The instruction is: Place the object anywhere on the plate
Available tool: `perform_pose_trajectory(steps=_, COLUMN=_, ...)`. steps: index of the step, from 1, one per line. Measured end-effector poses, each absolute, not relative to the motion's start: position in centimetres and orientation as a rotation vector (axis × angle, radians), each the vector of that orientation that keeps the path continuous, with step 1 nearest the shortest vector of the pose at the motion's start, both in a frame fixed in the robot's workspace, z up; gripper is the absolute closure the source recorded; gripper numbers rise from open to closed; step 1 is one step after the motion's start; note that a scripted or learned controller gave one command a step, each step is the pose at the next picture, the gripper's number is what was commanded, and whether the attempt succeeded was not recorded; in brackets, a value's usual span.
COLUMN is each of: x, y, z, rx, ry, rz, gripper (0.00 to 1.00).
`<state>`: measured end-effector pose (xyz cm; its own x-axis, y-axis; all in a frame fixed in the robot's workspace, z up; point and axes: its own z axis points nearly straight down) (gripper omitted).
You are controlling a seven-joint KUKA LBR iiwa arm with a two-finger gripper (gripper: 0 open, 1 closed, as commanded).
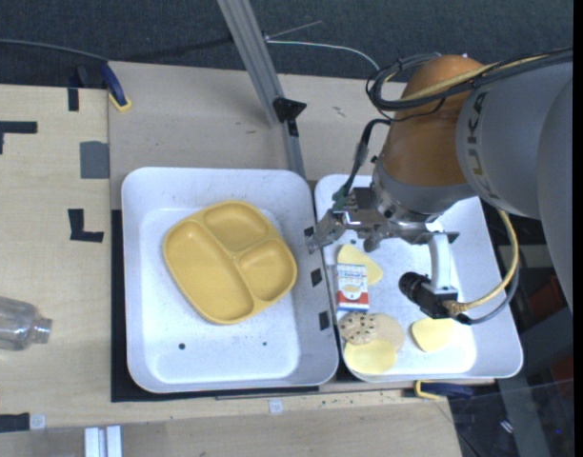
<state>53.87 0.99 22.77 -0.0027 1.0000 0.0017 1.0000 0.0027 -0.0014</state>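
The left bin (144, 350) holds a yellow divided plate (230, 260). The right bin (496, 350) holds a small carton (352, 287), a cookie (359, 327) and pale yellow food pieces (431, 334), all near its front. The jaws (363, 227) hang over the carton's far end; I cannot tell whether they are open. White floor lies bare around the plate.

Plate (230, 260) lies open from above; the arm (434, 150) overhangs crowded right bin (496, 350).
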Motion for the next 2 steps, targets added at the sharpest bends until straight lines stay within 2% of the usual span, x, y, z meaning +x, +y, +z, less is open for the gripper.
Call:
perform_pose_trajectory(steps=1, x=55.3, y=8.7, z=23.6, rx=-2.209, ry=-2.231, rz=-0.002, gripper=0.0)
perform_pose_trajectory(steps=2, x=56.1, y=5.3, z=21.8, rx=-2.222, ry=-2.219, rz=0.008, gripper=0.0)
